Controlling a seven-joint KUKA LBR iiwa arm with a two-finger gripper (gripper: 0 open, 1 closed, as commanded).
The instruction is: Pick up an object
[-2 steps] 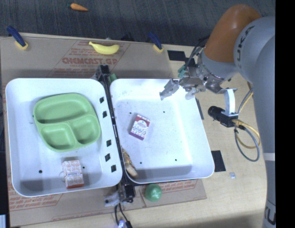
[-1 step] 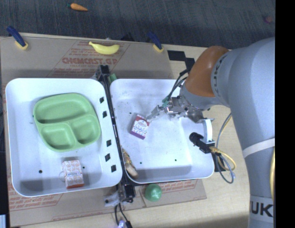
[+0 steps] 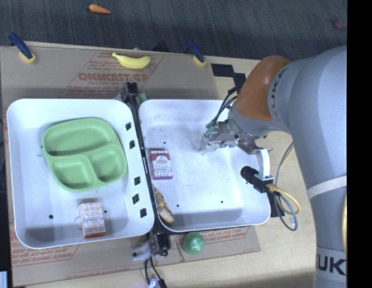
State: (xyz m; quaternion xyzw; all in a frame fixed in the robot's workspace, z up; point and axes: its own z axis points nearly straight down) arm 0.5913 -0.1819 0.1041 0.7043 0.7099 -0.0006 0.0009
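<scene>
My gripper [image 3: 209, 138] hangs over the upper middle of the right bin [image 3: 234, 215], its metal fingers pointing left and down, nothing visible between them. A small red and white box [image 3: 160, 164] lies at the left side of that bin, a good way left of the gripper. A tan, banana-like piece [image 3: 162, 209] lies at the bin's lower left corner. In the left bin [image 3: 21, 179] sit a green divided plate [image 3: 85, 153] and a small carton [image 3: 91, 218] near the front.
A yellow banana [image 3: 131, 59] lies on the cardboard behind the bins. A green ball [image 3: 193, 242] rests in front of the right bin. An orange piece [image 3: 99, 8] lies on the floor at the back. Blue clamps [image 3: 21, 47] hold the cardboard.
</scene>
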